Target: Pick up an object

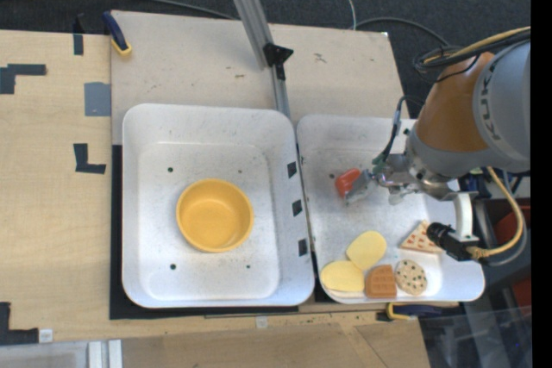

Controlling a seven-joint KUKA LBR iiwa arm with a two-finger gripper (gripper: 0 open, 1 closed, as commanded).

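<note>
Reached in from the right, arm (470, 112) bent low over the right bin (345, 138), wrist turned leftward. Gripper (362, 185) down near the bin floor, fingers narrowed around a small red piece (348, 180), seemingly pinched between them. Lay near the middle of that bin, long axis running roughly left to right, slightly tilted. Counted two white bins. One yellow bowl (215, 215) upright in the left bin (147, 142). Five food pieces clustered in the right bin's near corner: two yellow slices (366, 248), one brown block (379, 281), one speckled cookie (411, 277), one wedge (419, 240).
</note>
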